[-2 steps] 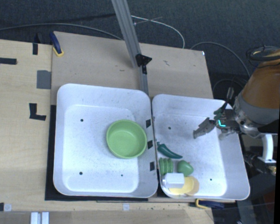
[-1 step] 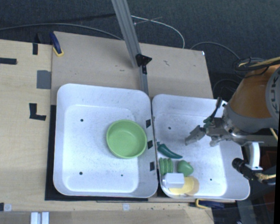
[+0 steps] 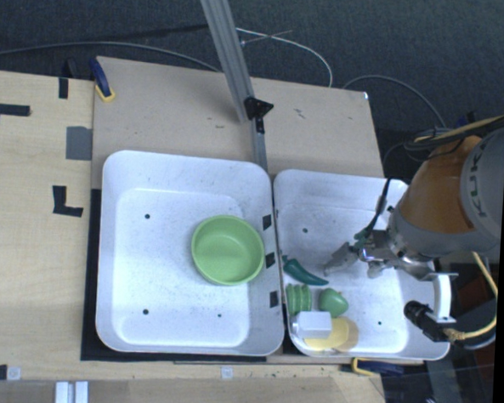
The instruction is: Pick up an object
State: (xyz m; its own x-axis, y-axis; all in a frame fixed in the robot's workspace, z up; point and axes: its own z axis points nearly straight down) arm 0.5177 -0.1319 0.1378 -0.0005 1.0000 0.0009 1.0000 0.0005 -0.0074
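My gripper (image 3: pixel 350 260) hangs over the middle of the right bin (image 3: pixel 337 197), below the orange-banded wrist (image 3: pixel 439 199). Nothing shows in its grasp. Just left of and below it lies a dark green curved piece (image 3: pixel 304 274). In the bin's near left corner a green ribbed piece (image 3: pixel 298 297), a round green piece (image 3: pixel 334 303), a white block (image 3: pixel 315 322) and a yellow piece (image 3: pixel 341 334) are clustered together. A light green bowl (image 3: pixel 227 250) sits upright in the left bin (image 3: pixel 142 190), right of its centre.
A grey pole (image 3: pixel 231 50) slants down from the top to the ridge between the bins. Cables (image 3: pixel 287 45) trail over the dark floor behind the bench. The arm's body takes up the right bin's right side.
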